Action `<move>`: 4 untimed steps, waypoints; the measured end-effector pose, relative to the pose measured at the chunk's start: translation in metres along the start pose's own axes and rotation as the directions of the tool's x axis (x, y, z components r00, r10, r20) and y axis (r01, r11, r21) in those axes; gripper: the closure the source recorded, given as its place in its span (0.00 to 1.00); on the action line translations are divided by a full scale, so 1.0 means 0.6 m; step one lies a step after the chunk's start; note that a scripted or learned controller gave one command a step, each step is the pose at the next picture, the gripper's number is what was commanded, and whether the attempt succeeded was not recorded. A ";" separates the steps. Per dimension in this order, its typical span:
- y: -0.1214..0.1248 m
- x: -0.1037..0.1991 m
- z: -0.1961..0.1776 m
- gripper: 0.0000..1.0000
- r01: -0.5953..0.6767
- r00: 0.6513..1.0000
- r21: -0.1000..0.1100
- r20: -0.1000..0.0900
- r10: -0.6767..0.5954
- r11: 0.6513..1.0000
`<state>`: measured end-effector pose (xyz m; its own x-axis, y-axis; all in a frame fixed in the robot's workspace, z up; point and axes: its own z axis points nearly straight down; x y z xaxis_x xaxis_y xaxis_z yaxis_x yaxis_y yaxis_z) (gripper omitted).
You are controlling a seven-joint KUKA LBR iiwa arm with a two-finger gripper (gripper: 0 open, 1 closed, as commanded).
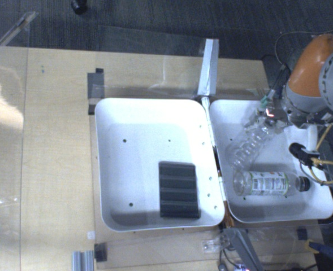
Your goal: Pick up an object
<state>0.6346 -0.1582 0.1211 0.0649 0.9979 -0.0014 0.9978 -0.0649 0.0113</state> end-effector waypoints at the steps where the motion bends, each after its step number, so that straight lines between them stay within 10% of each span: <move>1: -0.047 0.019 0.025 0.00 0.284 0.959 -0.005 0.001 -0.284 0.959; 2: 0.006 0.004 -0.042 0.00 0.098 0.995 0.003 -0.001 -0.098 0.995; 4: -0.118 0.064 0.048 0.00 0.290 0.957 -0.009 0.002 -0.290 0.957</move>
